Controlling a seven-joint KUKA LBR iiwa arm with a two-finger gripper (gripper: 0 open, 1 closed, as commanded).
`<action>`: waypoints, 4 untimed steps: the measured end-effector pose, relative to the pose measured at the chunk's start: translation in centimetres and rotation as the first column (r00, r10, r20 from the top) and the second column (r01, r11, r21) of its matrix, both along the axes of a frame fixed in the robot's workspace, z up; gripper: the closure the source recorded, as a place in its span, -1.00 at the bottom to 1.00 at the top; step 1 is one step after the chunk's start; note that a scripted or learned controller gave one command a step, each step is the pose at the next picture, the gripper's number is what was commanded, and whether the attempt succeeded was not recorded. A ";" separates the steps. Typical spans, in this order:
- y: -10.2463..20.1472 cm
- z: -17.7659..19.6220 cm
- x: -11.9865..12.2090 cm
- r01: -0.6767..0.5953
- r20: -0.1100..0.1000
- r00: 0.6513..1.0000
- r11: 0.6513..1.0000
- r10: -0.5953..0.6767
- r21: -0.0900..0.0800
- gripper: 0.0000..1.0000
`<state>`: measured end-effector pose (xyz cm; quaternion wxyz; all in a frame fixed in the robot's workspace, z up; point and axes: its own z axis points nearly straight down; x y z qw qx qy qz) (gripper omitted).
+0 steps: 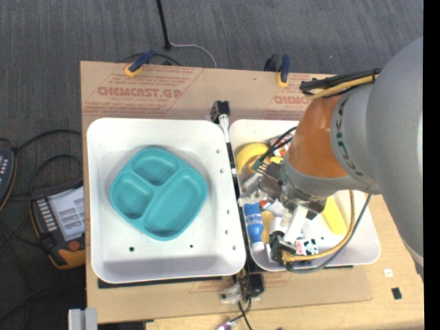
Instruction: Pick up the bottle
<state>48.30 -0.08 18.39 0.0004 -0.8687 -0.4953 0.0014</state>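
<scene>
A small bottle [253,223] with a blue label and white ends lies along the left wall of the right bin [364,253]. My gripper [270,195] hangs low over that bin, just right of and above the bottle, at the end of the grey arm with its orange band [313,143]. The wrist and its cables hide much of the bin's middle. I cannot see whether anything sits in the gripper.
A teal divided plate [159,192] lies in the left bin [103,253]. In the right bin a yellow rounded object [247,155] sits at the back left, a yellow flat item [335,215] at the right and a black-and-white item [309,247] at the front.
</scene>
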 end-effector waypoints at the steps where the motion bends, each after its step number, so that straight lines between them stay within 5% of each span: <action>1: 5.1 0.0 0.0 0.129 -0.001 0.992 0.992 -0.129 0.000 -1.00; 2: 5.1 0.9 -0.1 0.128 -0.004 0.992 0.992 -0.128 -0.001 1.00; 3: 5.1 0.9 -0.1 0.128 -0.004 0.992 0.992 -0.128 -0.001 -1.00; 4: 5.1 1.8 -0.1 0.128 -0.007 0.992 0.992 -0.128 -0.001 1.00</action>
